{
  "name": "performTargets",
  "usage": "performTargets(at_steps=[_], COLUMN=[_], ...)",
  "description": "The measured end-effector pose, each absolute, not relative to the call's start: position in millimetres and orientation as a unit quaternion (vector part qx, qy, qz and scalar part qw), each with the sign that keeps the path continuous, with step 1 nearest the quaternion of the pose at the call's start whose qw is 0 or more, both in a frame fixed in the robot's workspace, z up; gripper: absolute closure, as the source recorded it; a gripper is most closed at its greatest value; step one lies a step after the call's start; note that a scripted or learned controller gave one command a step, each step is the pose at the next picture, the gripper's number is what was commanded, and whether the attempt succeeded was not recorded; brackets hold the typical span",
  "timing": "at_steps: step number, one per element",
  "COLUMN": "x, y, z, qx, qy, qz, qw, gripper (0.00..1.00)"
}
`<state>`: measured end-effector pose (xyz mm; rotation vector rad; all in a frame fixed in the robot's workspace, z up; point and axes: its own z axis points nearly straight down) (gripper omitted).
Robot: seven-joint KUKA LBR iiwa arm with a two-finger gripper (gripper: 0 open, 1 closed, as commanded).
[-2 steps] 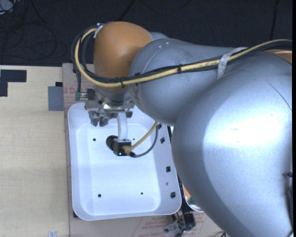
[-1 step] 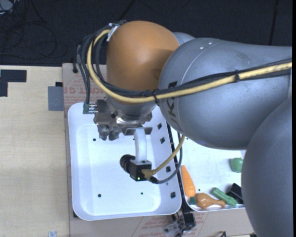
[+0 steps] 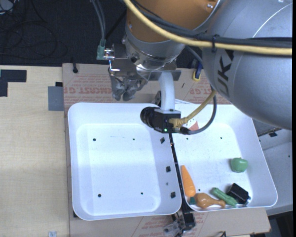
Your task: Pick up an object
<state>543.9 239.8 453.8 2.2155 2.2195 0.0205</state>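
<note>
Below the grey two-finger gripper (image 3: pixel 124 90), whose finger state could not be told, sat the shallow white left bin (image 3: pixel 84 181). Further right, the shallow white right bin (image 3: pixel 259 152) held one orange carrot (image 3: pixel 188 181), one tan gourd-shaped toy (image 3: pixel 207 200), one green pod (image 3: pixel 224 196), one black block (image 3: pixel 238 192) and one green ball (image 3: pixel 239 165).

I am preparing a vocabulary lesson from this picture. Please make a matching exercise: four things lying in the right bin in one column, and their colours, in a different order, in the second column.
Things:
1. carrot
2. round ball
3. block
4. pear-shaped toy

Colours:
A. black
B. tan yellow
C. orange
D. green

Pairs: 1-C, 2-D, 3-A, 4-B. All four lie in the right bin, near its front edge.
</note>
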Motion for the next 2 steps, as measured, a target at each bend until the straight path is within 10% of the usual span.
performTargets(at_steps=[1, 2], x=[473.0, 496.0], y=[244, 238], z=[524, 451], qx=[0.705, 0.707], qy=[0.709, 0.707], qz=[0.0010, -0.0043], qw=[-0.001, -0.001], gripper=[1.00, 1.00])
